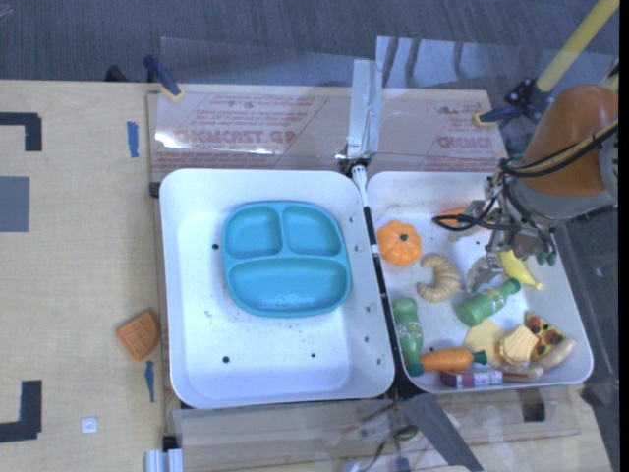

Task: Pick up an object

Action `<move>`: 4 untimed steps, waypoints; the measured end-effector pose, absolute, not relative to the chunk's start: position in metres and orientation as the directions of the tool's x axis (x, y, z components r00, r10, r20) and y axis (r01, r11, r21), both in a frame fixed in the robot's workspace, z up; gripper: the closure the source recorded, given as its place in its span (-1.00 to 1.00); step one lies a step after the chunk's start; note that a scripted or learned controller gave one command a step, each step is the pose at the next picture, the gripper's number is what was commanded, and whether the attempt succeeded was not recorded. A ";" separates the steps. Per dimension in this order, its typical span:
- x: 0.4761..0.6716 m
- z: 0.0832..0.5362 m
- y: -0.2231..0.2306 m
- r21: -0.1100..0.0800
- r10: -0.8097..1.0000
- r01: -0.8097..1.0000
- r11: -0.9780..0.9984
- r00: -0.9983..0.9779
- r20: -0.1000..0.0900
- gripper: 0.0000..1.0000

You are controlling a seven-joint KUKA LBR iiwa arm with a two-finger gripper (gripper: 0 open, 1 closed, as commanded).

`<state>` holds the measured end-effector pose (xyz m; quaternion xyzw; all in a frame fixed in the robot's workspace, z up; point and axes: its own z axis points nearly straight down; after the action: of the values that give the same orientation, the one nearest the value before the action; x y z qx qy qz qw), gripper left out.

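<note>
The right bin (570, 293) holds several toy foods: an orange pumpkin (399, 243), a tan croissant (439, 276), a green bottle (485, 304), a yellow banana (520, 269), a green pickle (407, 330), a carrot (447, 359), a yellow cheese wedge (483, 337) and a pizza slice (536, 342). My gripper (488, 268) reaches in from the right and hangs low over the bin's middle, just above the green bottle's upper end and left of the banana. Nothing is visibly lifted off the bin floor.
The left bin (187, 313) holds a blue divided plate (286, 259). A waffle piece (139, 334) lies on the wooden bench left of the bins. A marker (486, 377) lies along the right bin's front wall. Clear panels stand behind both bins.
</note>
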<state>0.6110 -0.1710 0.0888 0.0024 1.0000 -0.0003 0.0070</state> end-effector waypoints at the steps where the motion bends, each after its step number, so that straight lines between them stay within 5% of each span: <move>1: 0.588 0.089 -0.225 -0.004 -0.154 -0.154 0.988 -0.988 -0.009 -1.00; 2: 0.612 0.088 -0.194 -0.001 0.008 0.008 1.000 -1.000 -0.013 -1.00; 3: 0.515 0.092 -0.215 0.002 0.095 0.095 0.995 -0.995 -0.025 -1.00; 4: 0.588 0.090 -0.113 0.006 0.183 0.183 0.983 -0.983 -0.015 -1.00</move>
<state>0.5883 -0.1125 0.0897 0.0921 0.9957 0.0023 0.0077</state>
